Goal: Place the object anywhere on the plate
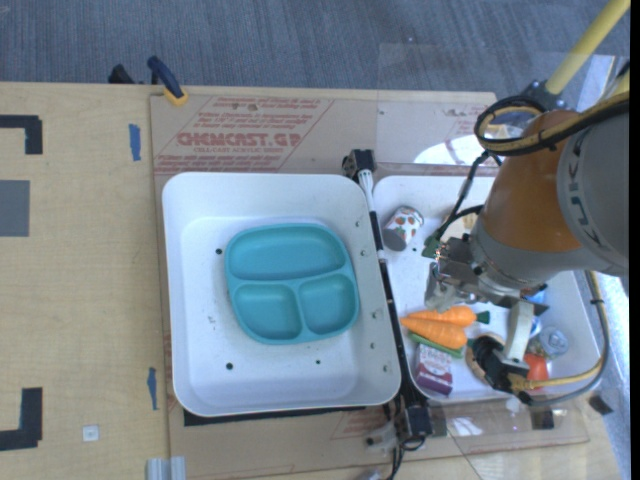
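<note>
Gripper (447, 290) is seen low in the right white bin (590, 298), just above the orange plastic carrot (440, 326); finger state cannot be told, nothing seen held. Left to right: teal 3-compartment plastic plate (291, 280) is centred in the left white bin (200, 268); small white-and-brown round object (402, 226) lies near the right bin's top left; a purple packet (434, 368) sits under the carrot.

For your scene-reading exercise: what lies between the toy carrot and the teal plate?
In the camera view, between the toy carrot and the teal plate lie bare white floor of the left bin and the two bins' adjoining rims with a black divider strip.
</note>
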### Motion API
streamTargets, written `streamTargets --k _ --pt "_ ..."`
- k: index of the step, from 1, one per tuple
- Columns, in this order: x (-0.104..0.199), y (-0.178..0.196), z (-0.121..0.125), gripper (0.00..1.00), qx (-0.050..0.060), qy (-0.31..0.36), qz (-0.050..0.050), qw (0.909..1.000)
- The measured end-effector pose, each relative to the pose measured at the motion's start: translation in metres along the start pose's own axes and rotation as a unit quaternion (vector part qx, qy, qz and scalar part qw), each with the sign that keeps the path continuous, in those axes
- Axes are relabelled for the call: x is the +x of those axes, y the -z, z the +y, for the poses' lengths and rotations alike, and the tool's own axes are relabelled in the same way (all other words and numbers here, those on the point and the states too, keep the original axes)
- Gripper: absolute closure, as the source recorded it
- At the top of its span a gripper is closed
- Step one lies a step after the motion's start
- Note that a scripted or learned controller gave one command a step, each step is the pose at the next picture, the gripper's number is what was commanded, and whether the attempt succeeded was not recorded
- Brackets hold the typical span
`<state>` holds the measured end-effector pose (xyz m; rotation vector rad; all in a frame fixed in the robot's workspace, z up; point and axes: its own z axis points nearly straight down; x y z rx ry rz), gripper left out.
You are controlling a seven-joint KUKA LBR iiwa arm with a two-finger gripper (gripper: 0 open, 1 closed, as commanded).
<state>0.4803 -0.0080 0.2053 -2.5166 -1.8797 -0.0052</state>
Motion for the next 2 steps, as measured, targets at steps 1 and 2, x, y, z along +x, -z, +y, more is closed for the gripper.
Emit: streamTargets --k 1,2 --pt "0.0510 0.0198 -0.0155 1.00 0.000 -0.013 -0.001 0.9999" --pt "0.0485 0.0193 -0.0149 0.00 0.001 -0.015 -0.002 0.9999"
